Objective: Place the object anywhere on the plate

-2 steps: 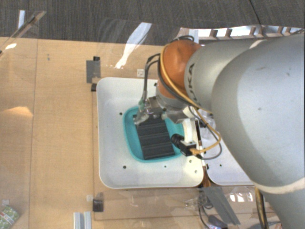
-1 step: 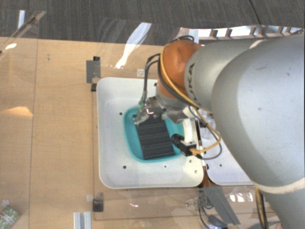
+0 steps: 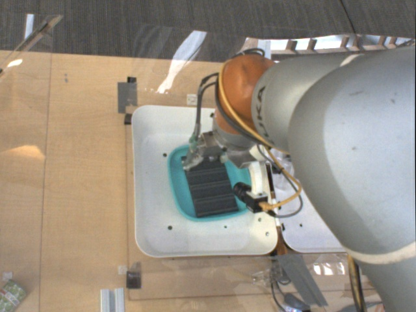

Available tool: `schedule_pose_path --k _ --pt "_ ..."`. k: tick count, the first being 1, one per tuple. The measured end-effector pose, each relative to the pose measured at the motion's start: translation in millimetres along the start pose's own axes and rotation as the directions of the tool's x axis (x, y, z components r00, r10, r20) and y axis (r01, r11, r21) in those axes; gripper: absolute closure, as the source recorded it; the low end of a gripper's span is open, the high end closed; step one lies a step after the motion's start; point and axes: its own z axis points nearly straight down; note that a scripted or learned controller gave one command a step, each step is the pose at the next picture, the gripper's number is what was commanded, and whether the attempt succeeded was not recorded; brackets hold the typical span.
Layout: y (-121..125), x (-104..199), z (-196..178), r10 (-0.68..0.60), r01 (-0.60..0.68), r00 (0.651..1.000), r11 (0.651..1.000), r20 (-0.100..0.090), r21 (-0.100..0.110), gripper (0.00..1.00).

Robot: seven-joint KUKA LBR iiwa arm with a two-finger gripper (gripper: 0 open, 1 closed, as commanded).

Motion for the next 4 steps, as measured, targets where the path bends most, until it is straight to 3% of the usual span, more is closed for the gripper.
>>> schedule_pose_path --k 4 --pt "0.0 0.0 0.0 0.0 0.0 1.0 1.0 0.0 0.0 0.0"
